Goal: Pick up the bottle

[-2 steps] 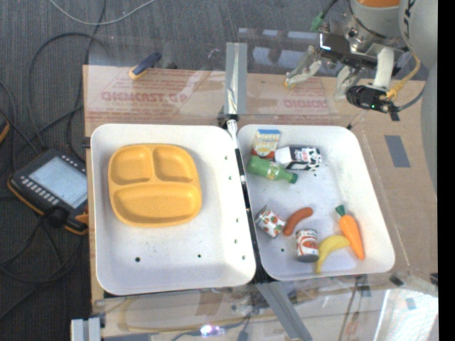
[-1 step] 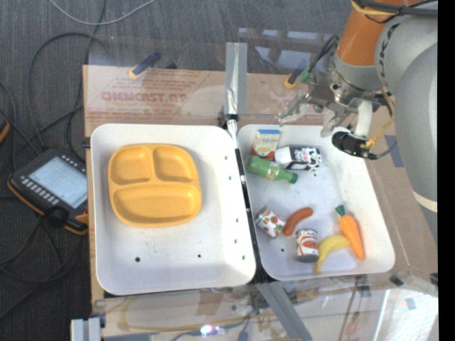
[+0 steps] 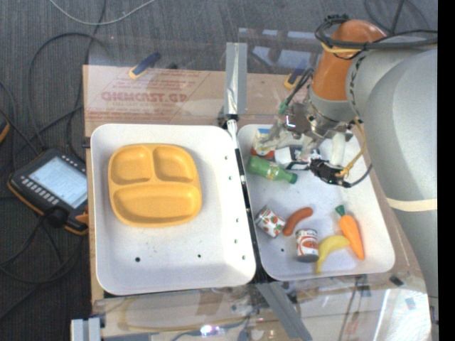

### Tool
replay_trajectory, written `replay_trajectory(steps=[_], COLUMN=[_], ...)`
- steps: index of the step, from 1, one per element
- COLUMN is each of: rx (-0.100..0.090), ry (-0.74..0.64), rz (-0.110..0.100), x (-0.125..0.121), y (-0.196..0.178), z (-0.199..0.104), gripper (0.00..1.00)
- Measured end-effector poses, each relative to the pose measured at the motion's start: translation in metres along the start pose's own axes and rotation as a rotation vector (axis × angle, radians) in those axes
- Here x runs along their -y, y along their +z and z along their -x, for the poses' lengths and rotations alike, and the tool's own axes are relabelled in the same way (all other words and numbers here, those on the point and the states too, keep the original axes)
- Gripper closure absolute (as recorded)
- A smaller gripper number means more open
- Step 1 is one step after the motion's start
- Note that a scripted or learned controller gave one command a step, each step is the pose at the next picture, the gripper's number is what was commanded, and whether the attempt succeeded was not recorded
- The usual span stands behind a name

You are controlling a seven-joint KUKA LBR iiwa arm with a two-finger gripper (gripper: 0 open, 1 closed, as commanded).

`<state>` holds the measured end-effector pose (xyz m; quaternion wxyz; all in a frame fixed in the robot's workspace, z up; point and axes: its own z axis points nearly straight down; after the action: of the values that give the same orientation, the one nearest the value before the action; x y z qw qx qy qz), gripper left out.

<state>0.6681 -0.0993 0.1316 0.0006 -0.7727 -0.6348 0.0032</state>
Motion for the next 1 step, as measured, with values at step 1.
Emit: replay_trajectory(steps=[1], rx=[-0.007], ry=[0.071], rz=[0.029], x=[0.0105], y=[0.0097], z=[0.0027], gripper=[0.0])
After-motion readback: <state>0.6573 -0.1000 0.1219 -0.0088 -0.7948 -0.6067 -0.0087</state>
